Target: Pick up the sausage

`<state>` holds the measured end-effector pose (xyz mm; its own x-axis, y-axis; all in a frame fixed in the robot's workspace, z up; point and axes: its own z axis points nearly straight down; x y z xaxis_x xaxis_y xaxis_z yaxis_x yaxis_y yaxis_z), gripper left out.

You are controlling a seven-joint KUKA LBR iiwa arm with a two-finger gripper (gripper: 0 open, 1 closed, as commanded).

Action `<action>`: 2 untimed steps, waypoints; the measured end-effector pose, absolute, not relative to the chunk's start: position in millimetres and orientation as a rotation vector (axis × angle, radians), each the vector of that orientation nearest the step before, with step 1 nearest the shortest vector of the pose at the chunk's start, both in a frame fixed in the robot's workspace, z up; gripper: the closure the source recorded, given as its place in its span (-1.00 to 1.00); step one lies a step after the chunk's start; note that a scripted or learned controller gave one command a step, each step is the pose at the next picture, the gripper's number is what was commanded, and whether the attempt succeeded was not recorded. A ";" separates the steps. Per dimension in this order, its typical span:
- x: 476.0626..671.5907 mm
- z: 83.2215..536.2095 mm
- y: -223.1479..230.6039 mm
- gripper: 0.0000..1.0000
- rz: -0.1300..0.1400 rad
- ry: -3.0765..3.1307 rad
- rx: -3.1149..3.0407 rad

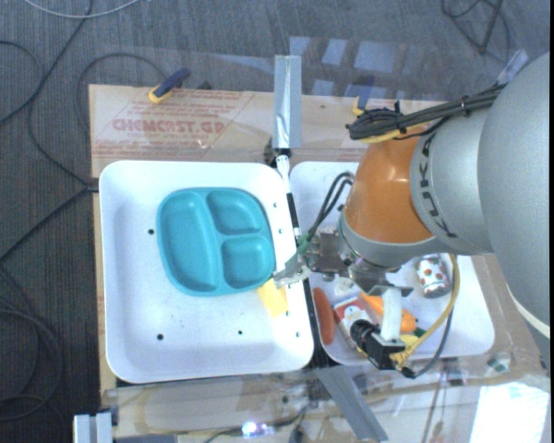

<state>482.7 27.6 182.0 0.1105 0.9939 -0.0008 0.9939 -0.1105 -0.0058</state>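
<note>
Left bin (129, 340) holds a blue tray (215, 239); sausage (323, 316) lies in right bin (475, 330) (claw grip unclear)

The sausage (322, 317) is reddish-orange and long. It lies flat in the right bin (475, 335), close beside this bin's left wall, its upper end under the arm.

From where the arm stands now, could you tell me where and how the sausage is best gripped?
Probably at the middle of the sausage, coming straight down from above. It lies flat in the right bin, long axis running away from the camera, close beside the bin's left wall. So the fingers should close across its narrow width. The wall leaves little room on that side, and the arm hides whatever lies to its right.
</note>
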 end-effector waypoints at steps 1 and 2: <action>485.5 185.2 7.5 -1.00 0.009 -2.181 -2.258; 483.7 232.5 14.5 -1.00 0.005 -2.248 -2.192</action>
